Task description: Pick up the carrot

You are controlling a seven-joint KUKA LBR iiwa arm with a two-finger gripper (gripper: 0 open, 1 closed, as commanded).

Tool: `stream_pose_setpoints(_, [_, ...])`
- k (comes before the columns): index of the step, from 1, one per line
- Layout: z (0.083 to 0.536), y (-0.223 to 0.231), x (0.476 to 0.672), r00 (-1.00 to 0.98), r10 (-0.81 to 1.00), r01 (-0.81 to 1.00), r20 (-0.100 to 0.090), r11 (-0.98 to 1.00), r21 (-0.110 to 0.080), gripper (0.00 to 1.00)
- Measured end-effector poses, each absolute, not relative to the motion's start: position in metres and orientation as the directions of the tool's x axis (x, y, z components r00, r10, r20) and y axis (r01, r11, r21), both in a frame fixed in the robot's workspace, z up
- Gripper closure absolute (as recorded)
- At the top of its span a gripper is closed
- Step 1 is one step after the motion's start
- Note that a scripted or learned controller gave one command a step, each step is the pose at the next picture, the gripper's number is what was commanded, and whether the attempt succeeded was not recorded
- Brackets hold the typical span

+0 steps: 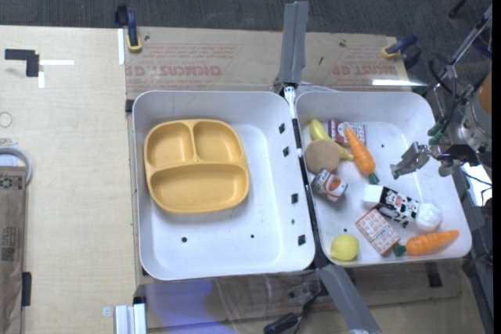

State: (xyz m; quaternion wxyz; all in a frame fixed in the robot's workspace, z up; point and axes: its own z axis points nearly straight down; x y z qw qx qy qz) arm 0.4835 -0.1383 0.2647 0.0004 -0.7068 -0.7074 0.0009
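Note:
Two carrots lie in the right bin (415, 109). One carrot (359, 152) lies near the bin's middle, slanting beside a brown potato-like ball (321, 156). The other carrot (431, 242), with a green top, rests along the front right wall. My gripper (410, 159) hangs over the right part of this bin, between the two carrots and apart from both. It is open, with nothing between its fingers.
The right bin also holds a banana (317, 130), a small can (330, 184), a lemon (344, 247), a cow-print carton (401, 206), a red packet (377, 230) and a red-white box (347, 130). A yellow divided plate (196, 166) sits in the left bin (227, 246).

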Motion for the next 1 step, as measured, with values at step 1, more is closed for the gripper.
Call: stream_pose_setpoints(1, [0.2480,-0.1303,0.4786,0.047,0.999,0.999,0.000,-0.047,-0.002,0.00])
